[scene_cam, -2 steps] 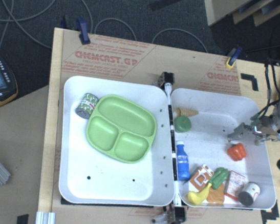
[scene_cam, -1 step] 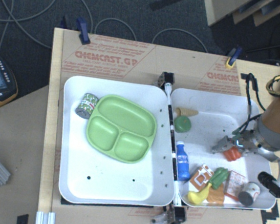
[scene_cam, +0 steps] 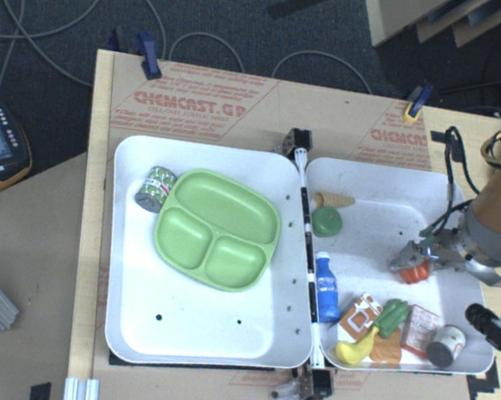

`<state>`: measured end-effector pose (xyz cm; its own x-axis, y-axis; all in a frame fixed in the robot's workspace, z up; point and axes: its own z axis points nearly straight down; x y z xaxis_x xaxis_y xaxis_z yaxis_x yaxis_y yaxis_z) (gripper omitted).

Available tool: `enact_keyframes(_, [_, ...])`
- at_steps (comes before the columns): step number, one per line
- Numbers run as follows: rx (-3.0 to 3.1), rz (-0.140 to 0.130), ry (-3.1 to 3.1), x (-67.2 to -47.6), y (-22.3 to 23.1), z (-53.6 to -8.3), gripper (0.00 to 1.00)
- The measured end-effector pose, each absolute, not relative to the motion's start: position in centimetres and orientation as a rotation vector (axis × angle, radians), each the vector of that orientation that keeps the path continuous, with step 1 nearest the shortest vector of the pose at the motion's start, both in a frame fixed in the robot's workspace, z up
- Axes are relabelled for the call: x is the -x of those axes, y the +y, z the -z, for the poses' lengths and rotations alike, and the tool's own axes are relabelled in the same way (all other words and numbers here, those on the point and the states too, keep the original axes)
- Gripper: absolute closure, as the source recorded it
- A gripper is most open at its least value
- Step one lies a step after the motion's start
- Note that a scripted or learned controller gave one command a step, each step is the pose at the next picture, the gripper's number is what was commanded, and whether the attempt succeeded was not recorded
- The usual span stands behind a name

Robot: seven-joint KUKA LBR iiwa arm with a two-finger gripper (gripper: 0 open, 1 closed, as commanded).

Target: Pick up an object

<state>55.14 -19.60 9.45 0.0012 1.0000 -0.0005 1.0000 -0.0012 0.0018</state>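
Our gripper (scene_cam: pixel 411 260) sits low in the right bin (scene_cam: pixel 374 179) at a small red object (scene_cam: pixel 415 273), its grip unclear to us, so we lift slowly and straight, clear of the clutter nearby.

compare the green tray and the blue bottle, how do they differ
The green tray is wide, flat and split into three compartments; the blue bottle is slim, with a white cap. The tray lies in the left bin, the bottle in the right bin along the dividing wall. Both rest untouched, away from the gripper.
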Motion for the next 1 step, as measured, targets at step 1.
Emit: enact_keyframes(1, [-2.22, 0.0, 2.222, -64.57, -10.37, -8.53, 1.0])
